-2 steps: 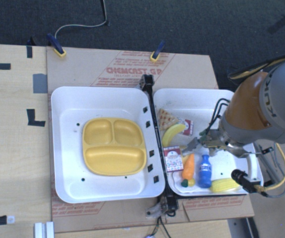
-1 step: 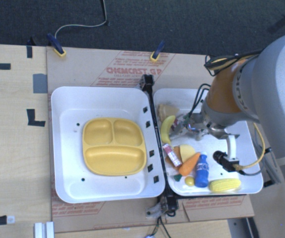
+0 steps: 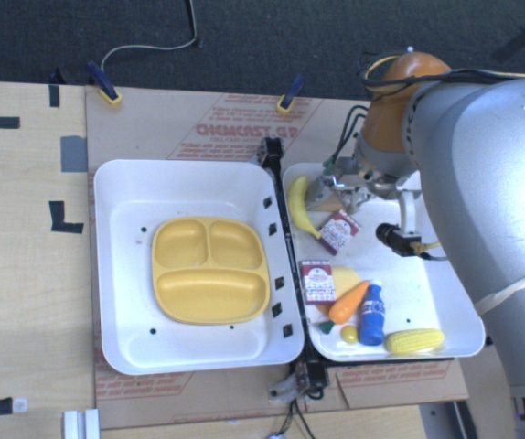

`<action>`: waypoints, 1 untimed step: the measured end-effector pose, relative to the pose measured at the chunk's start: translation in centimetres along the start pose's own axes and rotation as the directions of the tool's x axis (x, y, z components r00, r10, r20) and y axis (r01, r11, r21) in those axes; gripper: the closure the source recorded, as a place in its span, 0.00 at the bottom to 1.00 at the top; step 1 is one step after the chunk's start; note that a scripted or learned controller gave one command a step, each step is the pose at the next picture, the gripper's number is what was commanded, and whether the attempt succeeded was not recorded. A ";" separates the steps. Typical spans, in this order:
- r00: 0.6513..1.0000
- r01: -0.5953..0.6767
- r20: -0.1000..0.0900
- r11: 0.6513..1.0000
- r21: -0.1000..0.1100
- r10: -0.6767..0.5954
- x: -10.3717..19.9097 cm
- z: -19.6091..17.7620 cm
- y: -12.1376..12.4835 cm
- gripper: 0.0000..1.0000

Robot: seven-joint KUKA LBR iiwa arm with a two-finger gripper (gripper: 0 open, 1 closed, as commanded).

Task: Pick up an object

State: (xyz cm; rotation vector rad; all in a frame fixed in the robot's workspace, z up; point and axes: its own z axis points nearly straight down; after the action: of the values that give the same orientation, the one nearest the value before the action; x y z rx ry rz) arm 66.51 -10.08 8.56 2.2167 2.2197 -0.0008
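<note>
Item, task's thing: no single object is named, so any piece in the right bin (image 3: 468,323) may serve; the nearest candidates are the banana (image 3: 301,210), lying curved along that bin's left wall at its far end, and the small red-and-white carton (image 3: 336,233), tilted just beside the banana's lower end. Item, gripper (image 3: 337,190): low over the far end of the right bin, directly above banana and carton, close to both; it is a dark tangle of metal and cable from this angle, and whether it is spread or closed, or has anything in hold, cannot be told. Progress, as a judgement: the reach into the bin looks made, but nothing is seen lifted, every object lies on the bin floor, so the grasp and the raise both appear left to do. Item, right bin, further contents: a flat red-and-white packet (image 3: 316,281) near the left wall at mid-length; a carrot (image 3: 348,302) slanting just beside it, resting over a pale yellow piece; a blue bottle (image 3: 371,315) touching or nearly touching the carrot's right side; a small yellow-green round thing (image 3: 348,334) at the bottle's foot; a corn cob (image 3: 414,340) along the near edge. Item, left bin (image 3: 116,245): holds one yellow divided tray (image 3: 211,269), three compartments, lying flat at centre, nothing in them. Item, bench (image 3: 25,273): carries both bins side by side on a cardboard sheet (image 3: 208,126).
</note>
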 end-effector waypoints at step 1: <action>1.000 0.001 0.005 1.000 0.016 -0.001 -0.2 -0.8 -0.3 1.00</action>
State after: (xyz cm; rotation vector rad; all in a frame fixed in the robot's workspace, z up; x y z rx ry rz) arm 66.17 -10.32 9.36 2.2203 2.2263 -0.0245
